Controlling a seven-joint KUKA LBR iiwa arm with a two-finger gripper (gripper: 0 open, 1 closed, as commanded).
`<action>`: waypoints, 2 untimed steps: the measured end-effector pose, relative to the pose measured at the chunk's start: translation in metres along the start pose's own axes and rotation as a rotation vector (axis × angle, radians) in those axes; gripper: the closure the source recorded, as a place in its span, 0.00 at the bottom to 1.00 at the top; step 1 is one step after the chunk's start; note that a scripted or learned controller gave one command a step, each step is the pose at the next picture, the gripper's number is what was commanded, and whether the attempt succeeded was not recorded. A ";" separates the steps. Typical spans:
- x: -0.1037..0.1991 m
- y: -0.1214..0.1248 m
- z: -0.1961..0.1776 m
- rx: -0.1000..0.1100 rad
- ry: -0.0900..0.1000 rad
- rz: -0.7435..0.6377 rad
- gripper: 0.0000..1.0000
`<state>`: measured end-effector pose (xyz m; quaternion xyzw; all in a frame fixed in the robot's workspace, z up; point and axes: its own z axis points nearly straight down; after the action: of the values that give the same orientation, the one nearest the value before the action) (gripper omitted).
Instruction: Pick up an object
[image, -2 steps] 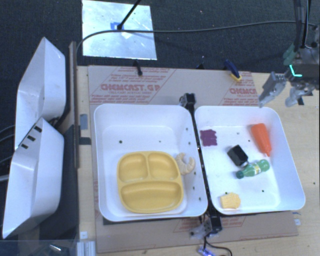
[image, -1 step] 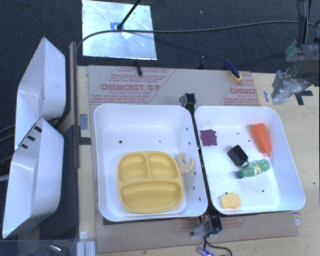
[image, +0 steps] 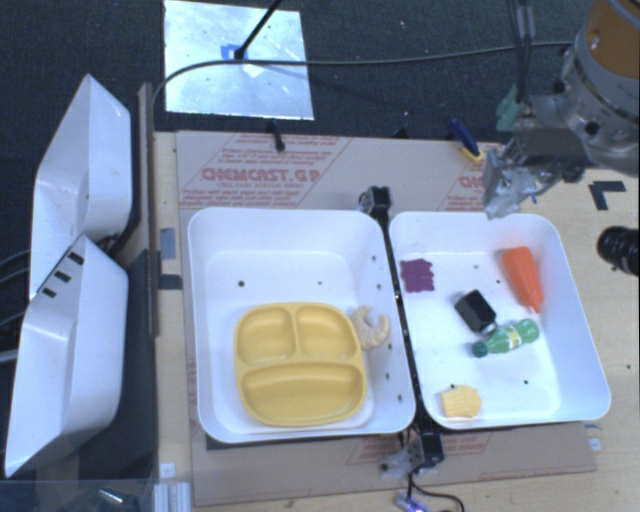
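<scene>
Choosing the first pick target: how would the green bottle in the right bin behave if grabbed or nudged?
The green bottle lies on its side, so it would probably roll if nudged. Its rounded, seemingly smooth body may slip between fingers. It looks small, likely light.

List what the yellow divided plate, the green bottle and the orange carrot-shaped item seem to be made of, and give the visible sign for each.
Yellow divided plate: likely matte moulded plastic, with an even colour, soft rounded ridges and no glare.
Green bottle: probably glossy toy plastic, with a pale label band.
Orange carrot-shaped item: looks like smooth plastic or rubber in a uniform colour; too small to tell which.
</scene>
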<state>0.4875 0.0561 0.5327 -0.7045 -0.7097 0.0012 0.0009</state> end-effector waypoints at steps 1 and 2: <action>-0.003 0.000 0.000 0.001 -0.001 0.006 0.00; -0.002 0.002 -0.008 0.004 -0.002 0.005 1.00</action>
<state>0.4899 0.0536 0.5412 -0.7062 -0.7080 0.0033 0.0015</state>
